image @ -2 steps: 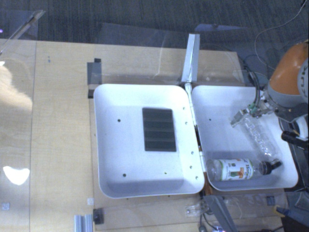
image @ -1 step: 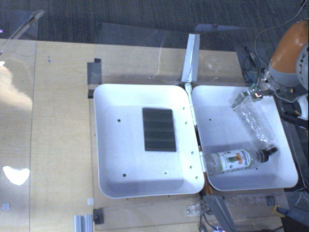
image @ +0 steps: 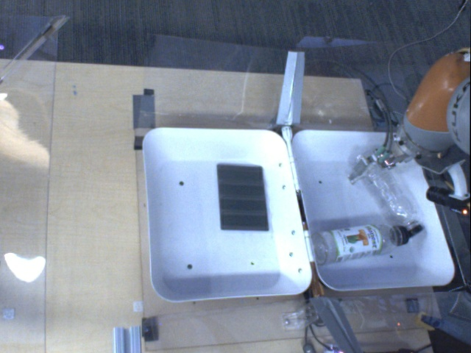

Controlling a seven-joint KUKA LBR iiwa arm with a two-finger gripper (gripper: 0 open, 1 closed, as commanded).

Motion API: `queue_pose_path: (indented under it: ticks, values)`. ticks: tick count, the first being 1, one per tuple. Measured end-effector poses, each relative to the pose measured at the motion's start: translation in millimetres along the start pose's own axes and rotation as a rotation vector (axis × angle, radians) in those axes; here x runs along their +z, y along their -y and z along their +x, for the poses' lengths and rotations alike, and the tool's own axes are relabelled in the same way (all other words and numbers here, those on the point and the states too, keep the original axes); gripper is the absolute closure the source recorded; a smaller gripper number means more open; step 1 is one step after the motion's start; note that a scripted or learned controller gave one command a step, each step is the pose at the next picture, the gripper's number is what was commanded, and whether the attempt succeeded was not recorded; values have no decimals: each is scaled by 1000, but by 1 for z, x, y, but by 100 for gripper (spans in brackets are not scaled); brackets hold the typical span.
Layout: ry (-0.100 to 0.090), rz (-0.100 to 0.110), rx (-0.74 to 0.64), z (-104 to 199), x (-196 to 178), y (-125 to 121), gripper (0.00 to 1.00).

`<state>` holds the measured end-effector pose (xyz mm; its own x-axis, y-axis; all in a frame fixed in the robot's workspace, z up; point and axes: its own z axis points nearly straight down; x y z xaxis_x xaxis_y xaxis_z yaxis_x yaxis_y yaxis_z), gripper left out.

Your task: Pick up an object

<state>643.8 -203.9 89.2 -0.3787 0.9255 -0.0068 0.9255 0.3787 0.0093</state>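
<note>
Camera view: looking down at a slant on two shallow white bins sitting side by side on a pale wooden bench (image: 81,219).
Left bin (image: 176,271): smooth white plastic with round corners, holding a flat dark rectangle (image: 243,197) with ridges across it.
Right bin (image: 331,160): the same smooth white plastic, sitting just beside the left bin.
Bottle (image: 357,243): lying on its side near the front of the right bin. It is looking clear and round, with a white label showing some orange and green, and a dark cap pointing to the right.
Clear wrapper (image: 390,193): looking crinkly and see-through, lying behind the bottle.
Arm (image: 438,101): grey with a shiny orange band, reaching in from the right.
Gripper (image: 384,158): hanging over the back of the right bin, at the top end of the clear wrapper.
Jaws: too small and blurry to tell if they are apart or together.
</note>
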Motion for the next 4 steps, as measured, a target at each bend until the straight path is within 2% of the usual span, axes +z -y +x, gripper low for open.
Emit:
queue_pose_path:
  ticks: [1, 2, 3, 4]
  values:
    - [-2, 1, -34, 16, 0, 42, 0]
    - [0, -2, -50, 22, -1, 55, 0]
    - [4, -9, -50, 22, -13, 52, 100]
    - [-3, 1, -167, 28, -83, 69, 100]
